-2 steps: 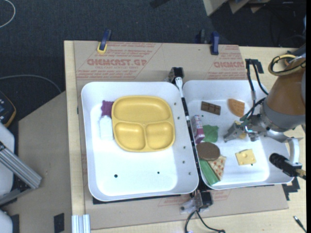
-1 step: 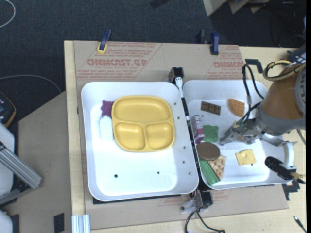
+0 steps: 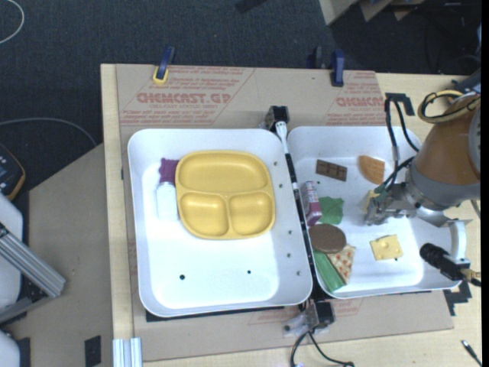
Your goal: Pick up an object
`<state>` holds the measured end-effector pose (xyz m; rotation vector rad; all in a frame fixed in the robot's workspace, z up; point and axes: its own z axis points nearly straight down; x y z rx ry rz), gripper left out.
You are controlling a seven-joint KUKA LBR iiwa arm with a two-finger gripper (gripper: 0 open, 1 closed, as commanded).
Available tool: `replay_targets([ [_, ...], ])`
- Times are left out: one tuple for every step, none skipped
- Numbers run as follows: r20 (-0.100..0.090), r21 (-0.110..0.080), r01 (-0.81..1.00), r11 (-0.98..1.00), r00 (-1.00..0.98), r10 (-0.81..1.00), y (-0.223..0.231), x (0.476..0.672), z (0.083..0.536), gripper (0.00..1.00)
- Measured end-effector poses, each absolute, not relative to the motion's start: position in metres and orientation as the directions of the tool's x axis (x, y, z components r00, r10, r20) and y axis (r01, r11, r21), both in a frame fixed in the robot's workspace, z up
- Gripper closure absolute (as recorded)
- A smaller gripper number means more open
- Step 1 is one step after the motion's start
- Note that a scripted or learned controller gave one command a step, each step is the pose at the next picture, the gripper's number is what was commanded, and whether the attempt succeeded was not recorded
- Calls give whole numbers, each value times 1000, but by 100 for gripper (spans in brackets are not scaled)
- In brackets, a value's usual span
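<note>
My gripper [image 3: 374, 207] is low in the right bin [image 3: 405, 285], near its middle, at the end of the grey and orange arm [image 3: 451, 159]. A yellow cheese block [image 3: 386, 248] lies just below and to the right of it. A green piece [image 3: 331, 207] sits to its left, and an orange bread slice [image 3: 372, 167] lies above it. Further left are a brown chocolate bar [image 3: 331, 170], a pink can [image 3: 311, 202], a round brown cookie [image 3: 328, 238] and a speckled cracker [image 3: 341, 262]. Nothing visibly hangs from the gripper.
The left bin [image 3: 214, 289] holds a yellow divided plate [image 3: 225, 193] with a purple and white bottle [image 3: 166, 186] beside its left edge. A black ridge [image 3: 289, 174] separates the two bins. Cables [image 3: 393, 121] run along the arm at the right bin's far side.
</note>
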<state>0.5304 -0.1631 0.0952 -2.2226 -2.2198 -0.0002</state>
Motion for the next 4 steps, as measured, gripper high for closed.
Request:
replay_targets([
  [-3,7,1000,0,0,1000,-166,532,159,100],
  [-3,7,1000,1,-1,1000,-170,541,207,100],
  [-2,5,1000,1,-1,1000,-170,542,226,100],
  [0,4,1000,6,-6,1000,-119,572,218,100],
])
